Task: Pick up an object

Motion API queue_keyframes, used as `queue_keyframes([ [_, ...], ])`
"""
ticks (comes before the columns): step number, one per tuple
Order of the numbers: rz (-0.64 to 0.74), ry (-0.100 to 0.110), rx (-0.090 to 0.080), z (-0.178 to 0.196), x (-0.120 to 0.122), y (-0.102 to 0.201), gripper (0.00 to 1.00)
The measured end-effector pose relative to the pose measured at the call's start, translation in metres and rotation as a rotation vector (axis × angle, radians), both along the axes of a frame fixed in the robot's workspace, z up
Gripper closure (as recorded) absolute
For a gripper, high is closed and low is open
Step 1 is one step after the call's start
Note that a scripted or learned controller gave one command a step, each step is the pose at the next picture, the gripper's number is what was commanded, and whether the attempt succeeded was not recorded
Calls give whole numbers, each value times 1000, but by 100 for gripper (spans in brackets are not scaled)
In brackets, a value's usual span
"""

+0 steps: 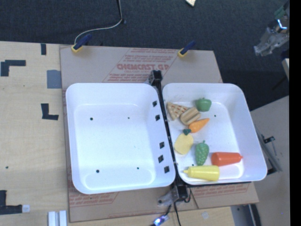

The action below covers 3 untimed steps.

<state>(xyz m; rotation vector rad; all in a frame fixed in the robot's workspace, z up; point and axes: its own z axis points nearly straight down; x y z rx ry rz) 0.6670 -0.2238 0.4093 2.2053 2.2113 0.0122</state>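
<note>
Since the pincer (272, 42) is parked way off at the upper right, well apart from the bins, and I can't tell how it's set, I'd say we're pre-approach. Next it'd need to swing over the right bin (235, 92), where the toy food sits: red pepper (226, 158), yellow bottle (202, 173), carrot (199, 125), packed close together.

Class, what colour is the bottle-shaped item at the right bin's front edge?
Yellow bottle, seen in the camera view.
</note>
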Motion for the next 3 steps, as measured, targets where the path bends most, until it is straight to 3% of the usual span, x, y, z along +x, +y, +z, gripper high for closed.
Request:
queue_keyframes([
  [1, 4, 27, 11, -93, 1, 71, 100],
  [2, -3, 31, 10, -173, -40, 82, 100],
  [3, 5, -1, 5, -6, -9, 125, 100],
])
